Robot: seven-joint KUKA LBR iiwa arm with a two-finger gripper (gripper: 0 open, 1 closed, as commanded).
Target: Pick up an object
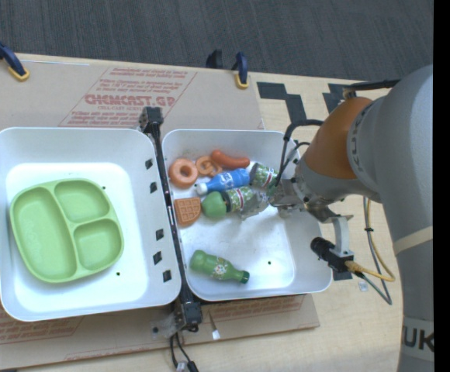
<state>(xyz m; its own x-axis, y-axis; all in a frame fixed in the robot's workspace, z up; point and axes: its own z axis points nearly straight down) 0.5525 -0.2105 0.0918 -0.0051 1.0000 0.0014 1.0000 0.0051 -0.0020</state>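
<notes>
Glossy green plastic bottle [219, 266], smooth matt green plastic tray [64, 228], white plastic bins [8, 152], matt cardboard sheet [136, 91]

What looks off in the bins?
Nothing damaged or spilled. The green plastic bottle lies on its side alone near the right white bin's front; the other bottles and toy food are heaped at the back by the end effector.

The one camera is sitting fixed above the bench [225, 99] and looking down at a slant, standing far enough off to be taking in both bins whole, the left bin [0, 231] toward 9 o'clock and the right bin [287, 273] just past centre. Dark floor is running along 12 o'clock, so the view is tilting away toward the bench's far edge. The arm [388, 146] is crowding in at 3 o'clock, nearer the lens and looming large.
</notes>
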